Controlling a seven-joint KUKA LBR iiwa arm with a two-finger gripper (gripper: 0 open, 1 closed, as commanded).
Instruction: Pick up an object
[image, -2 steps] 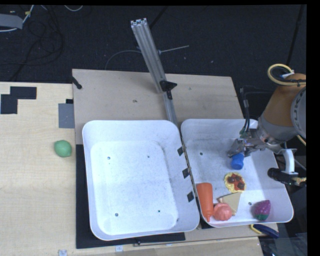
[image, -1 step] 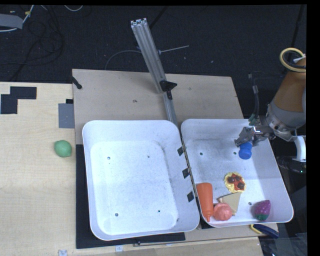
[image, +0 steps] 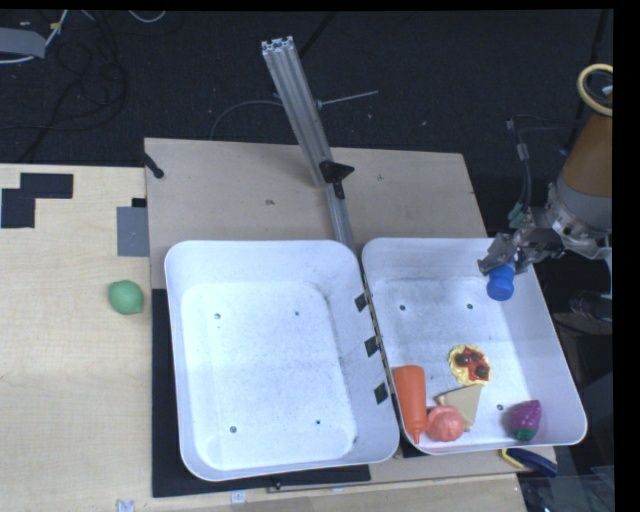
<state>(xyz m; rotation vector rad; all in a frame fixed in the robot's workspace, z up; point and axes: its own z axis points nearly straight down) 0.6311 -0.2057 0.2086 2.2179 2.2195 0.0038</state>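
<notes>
1. Down at the near edge of my right white bin (image: 560, 380) lie an orange plastic carrot (image: 410, 398), a pink round toy fruit (image: 446, 424) and a tan wedge-shaped piece (image: 463, 403), all bunched together and touching.
2. Beside them sit a purple toy fruit (image: 524, 418) in the near right corner and a yellow disc with red spots (image: 469, 364).
3. My gripper (image: 502, 268) hangs over the far right corner of that bin, its jaws closed on a small blue cylinder-shaped toy (image: 500, 286), lifted off the floor.
4. Left white bin (image: 190, 270) sits alongside; a green ball (image: 126, 297) rests on the wooden bench (image: 60, 380), well apart.
</notes>
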